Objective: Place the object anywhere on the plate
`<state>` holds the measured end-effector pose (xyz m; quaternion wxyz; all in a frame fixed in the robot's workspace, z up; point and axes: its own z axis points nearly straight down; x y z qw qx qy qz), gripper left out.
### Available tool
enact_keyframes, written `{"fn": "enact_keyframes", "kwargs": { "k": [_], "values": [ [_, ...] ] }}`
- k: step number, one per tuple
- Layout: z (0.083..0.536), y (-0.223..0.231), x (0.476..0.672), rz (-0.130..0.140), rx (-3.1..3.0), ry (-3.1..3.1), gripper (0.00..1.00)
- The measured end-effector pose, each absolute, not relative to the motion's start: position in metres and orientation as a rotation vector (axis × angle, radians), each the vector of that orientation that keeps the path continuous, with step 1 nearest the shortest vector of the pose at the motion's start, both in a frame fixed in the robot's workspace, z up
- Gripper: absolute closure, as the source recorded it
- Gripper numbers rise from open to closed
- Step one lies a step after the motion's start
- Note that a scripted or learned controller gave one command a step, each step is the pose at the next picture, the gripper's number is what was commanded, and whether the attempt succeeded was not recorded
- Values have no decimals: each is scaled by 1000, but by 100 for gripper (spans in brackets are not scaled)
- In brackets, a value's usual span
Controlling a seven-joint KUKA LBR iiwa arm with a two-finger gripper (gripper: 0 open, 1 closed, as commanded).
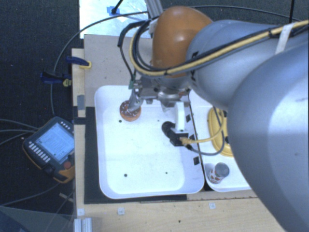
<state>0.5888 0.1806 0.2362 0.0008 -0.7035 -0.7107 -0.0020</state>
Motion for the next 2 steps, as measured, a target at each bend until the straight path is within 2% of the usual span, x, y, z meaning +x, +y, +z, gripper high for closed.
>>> {"fn": "enact_keyframes", "kwargs": {
  "k": [1, 2],
  "values": [
    [222, 189, 588, 0, -2215, -2228, 100],
    [223, 189, 588, -1, -2216, -2227, 0]
  ]
}}
